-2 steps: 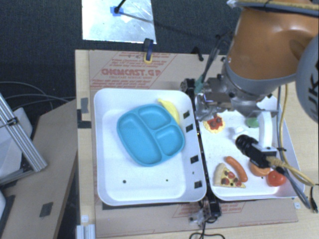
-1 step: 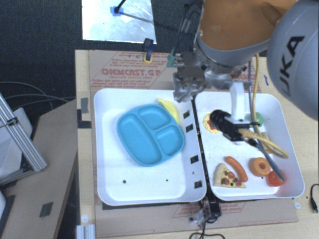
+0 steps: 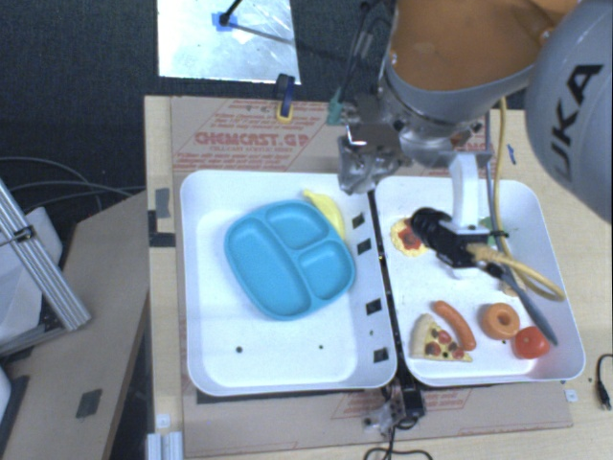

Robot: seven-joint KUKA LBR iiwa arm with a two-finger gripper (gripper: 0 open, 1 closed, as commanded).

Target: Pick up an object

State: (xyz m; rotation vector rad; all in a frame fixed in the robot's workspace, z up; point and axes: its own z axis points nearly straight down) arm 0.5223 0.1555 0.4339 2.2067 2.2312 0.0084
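My gripper [image 3: 360, 172] hangs over the far end of the divider between the two bins, just behind a yellow banana-like piece [image 3: 328, 210]. Nothing shows between its fingers. The left bin [image 3: 206, 353] holds a blue divided plate [image 3: 287, 257], with the yellow piece at its far right edge. In the right bin [image 3: 565, 286] lie a small round pizza-like toy [image 3: 407, 239], a red sausage [image 3: 454, 323], a pizza slice [image 3: 439, 340], a brown donut [image 3: 499, 320] and a red tomato [image 3: 530, 342].
A thin dark rod [image 3: 530, 310] lies slanted across the right bin, near the donut and tomato. The big grey and orange arm body looms over the far part of the right bin. Cardboard lies under both bins.
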